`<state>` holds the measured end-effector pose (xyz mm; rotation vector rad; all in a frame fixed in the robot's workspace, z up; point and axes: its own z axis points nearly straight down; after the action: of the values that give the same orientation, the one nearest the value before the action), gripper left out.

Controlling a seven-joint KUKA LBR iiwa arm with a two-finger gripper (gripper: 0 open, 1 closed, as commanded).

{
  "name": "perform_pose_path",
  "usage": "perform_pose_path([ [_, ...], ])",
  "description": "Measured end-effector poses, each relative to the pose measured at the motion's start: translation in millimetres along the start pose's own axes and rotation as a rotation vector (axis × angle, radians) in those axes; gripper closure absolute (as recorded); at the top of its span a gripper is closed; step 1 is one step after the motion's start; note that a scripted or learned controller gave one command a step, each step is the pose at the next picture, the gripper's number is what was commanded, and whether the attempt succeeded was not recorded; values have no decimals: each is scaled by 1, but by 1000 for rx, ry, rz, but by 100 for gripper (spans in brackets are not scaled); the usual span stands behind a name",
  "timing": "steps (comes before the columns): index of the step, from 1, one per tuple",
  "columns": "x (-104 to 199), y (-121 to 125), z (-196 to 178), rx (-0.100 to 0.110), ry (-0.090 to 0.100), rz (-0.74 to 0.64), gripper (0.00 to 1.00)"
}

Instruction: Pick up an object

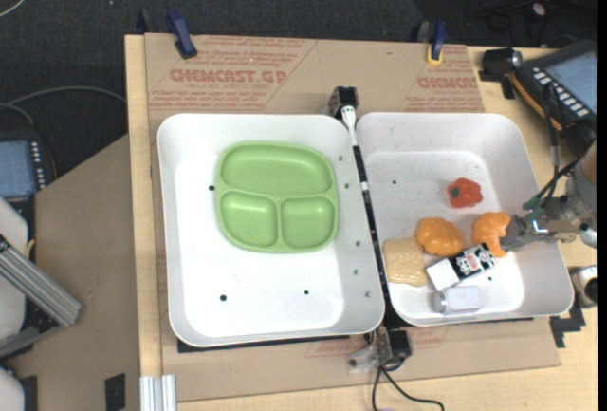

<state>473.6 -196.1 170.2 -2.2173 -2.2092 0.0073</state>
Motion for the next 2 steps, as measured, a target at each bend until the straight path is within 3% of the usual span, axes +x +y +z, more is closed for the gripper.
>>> perform_pose_path([
  [1, -29, 54, 36, -15, -8, -5, 100],
  [2, 43, 116, 6, -20, -6, -12, 100],
])
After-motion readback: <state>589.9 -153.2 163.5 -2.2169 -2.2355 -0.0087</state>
